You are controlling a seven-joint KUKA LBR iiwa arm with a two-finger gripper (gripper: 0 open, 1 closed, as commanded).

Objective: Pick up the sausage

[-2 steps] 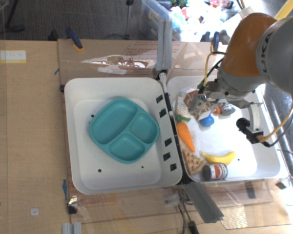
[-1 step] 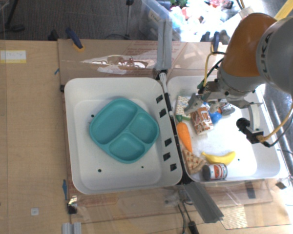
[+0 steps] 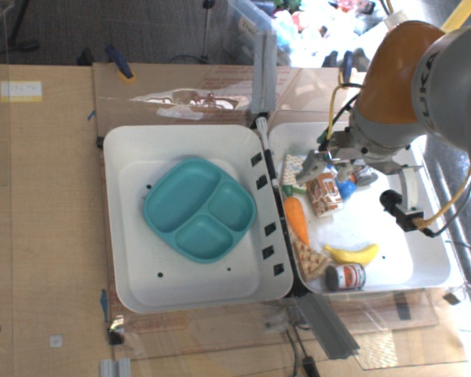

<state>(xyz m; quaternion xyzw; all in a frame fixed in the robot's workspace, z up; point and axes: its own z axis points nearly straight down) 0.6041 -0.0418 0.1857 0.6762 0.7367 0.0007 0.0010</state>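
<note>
Arm (image 3: 424,69) reaches in over the right bin (image 3: 432,269). The left bin (image 3: 125,289) carries a teal plate (image 3: 200,209). Gripper (image 3: 320,166) hangs low over the right bin's far left part (whether it is apart or closed cannot be told). Sausage (image 3: 324,194), taken to be the brown, pale-marked piece, lies just beneath it, near the bin's left edge, beside a carrot (image 3: 297,218). A banana (image 3: 353,252) and a can (image 3: 345,276) lie by the near edge. Judged stage: approach done; grasp and lift not yet shown.
</note>
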